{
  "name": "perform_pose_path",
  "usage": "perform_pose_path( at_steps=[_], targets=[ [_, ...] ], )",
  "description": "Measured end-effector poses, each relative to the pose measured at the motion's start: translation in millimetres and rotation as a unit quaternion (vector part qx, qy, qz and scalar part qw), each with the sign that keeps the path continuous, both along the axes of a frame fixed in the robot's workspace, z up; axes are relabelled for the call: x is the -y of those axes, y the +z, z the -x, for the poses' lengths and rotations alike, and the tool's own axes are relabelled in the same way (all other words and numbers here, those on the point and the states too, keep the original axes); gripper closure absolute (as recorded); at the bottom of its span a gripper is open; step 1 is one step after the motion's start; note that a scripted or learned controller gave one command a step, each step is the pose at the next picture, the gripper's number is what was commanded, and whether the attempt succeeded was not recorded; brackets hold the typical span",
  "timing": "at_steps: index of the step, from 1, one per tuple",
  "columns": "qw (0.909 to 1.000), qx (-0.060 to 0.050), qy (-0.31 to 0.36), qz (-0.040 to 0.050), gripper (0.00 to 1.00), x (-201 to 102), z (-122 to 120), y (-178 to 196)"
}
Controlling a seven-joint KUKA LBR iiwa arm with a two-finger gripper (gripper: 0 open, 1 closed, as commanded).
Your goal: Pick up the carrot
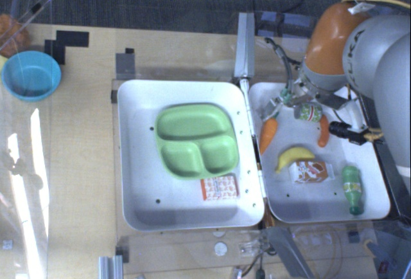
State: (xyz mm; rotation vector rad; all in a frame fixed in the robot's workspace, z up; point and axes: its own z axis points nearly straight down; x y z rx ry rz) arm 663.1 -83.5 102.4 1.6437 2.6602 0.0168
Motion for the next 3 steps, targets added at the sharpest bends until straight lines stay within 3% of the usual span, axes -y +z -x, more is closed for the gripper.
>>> perform_pose_path(
  at_steps=[1,2,3],
  targets=[
    [1.0000,0.004,0.001,-0.0001,1.00,-1,-3,14],
    [1.0000,0.004,0.001,-0.0001,0.00,-1,-3,14],
    [0.9972,-0.010,0.075,0.0010,0.00,12,2,-15]
  ],
)
